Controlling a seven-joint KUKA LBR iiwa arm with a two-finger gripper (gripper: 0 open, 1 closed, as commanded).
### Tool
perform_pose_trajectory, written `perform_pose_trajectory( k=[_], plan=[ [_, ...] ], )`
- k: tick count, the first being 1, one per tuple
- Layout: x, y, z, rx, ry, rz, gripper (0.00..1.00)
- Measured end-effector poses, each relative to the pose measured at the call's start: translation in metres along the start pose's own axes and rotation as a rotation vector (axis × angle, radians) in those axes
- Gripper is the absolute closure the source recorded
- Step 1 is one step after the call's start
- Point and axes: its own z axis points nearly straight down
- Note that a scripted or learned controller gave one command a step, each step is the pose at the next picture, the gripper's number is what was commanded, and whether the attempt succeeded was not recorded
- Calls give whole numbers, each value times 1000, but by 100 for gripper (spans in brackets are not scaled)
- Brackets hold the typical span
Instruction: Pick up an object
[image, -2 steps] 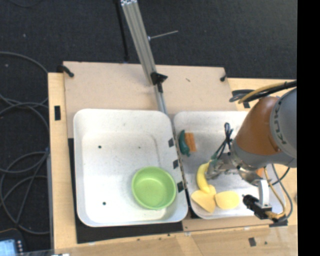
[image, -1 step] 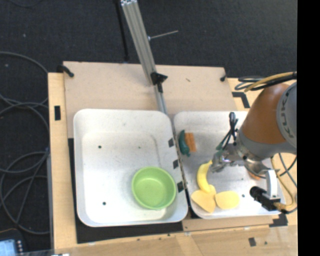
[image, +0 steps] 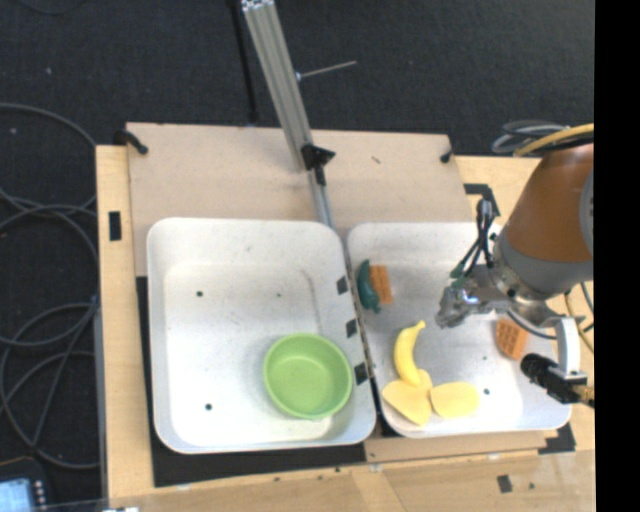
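Hovering just right of the banana, our gripper hides its jaws; we cannot tell their state. The banana looks light, smooth and curved, so we'd grasp across its middle.

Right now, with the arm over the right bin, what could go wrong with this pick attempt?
The gripper hangs over bare bin floor, so closing here may catch nothing. The banana touches two yellow pieces, so a grasp could drag or jam them together. The orange object lies close under the arm and could get knocked.
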Motion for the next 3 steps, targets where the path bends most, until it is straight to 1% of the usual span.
perform_pose_trajectory(
  k=[1,2,3],
  plan=[
    [46,-4,-6,6,4,-4,100],
    [88,2,-10,6,3,-3,100],
    [133,0,-16,5,3,-4,100]
  ],
)
